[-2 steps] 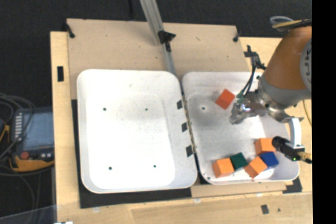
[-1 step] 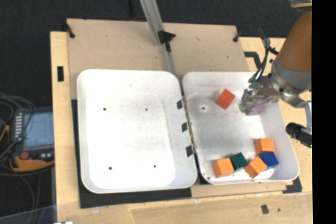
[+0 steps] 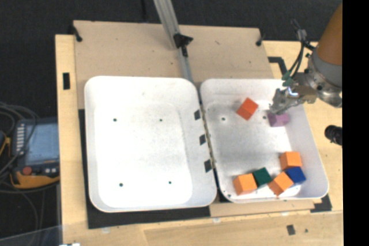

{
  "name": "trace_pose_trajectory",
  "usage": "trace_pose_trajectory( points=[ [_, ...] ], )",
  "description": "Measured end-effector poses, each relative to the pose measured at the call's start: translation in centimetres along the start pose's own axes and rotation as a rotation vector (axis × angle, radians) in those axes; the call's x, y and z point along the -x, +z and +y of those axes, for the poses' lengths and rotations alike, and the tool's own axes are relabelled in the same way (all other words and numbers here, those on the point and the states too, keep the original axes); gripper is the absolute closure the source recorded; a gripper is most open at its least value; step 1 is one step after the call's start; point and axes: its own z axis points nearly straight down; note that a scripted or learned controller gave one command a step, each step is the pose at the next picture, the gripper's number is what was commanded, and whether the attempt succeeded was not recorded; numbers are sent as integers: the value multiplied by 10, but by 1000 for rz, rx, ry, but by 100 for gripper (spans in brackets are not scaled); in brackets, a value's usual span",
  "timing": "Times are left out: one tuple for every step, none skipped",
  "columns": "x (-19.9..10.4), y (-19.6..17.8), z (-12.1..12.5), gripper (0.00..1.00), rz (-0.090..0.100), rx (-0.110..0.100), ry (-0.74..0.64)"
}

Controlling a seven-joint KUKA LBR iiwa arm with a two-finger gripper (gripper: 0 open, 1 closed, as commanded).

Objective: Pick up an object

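Note:
My gripper (image 3: 281,102) hangs over the upper right part of the right bin (image 3: 230,147), reaching in from the right. A small purple block (image 3: 279,119) lies directly under its tip, touching or nearly touching it. An orange cube (image 3: 248,108) sits a short way to the gripper's left on the bin floor. Whether the purple block is between the fingers cannot be made out.
Along the right bin's near right corner lie several blocks: an orange one (image 3: 290,159), a blue one (image 3: 294,174), another orange one (image 3: 282,182), a green one (image 3: 262,176) and an orange one (image 3: 245,183). The left bin (image 3: 141,141) adjoins it. A metal pole (image 3: 164,0) rises behind.

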Motion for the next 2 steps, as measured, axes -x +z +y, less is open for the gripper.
trace_pose_trajectory(
  points=[
    [-45, 1, 3, 100, 1, -5, 0],
    [-103, 18, 5, 100, 1, -7, -1]
  ],
)
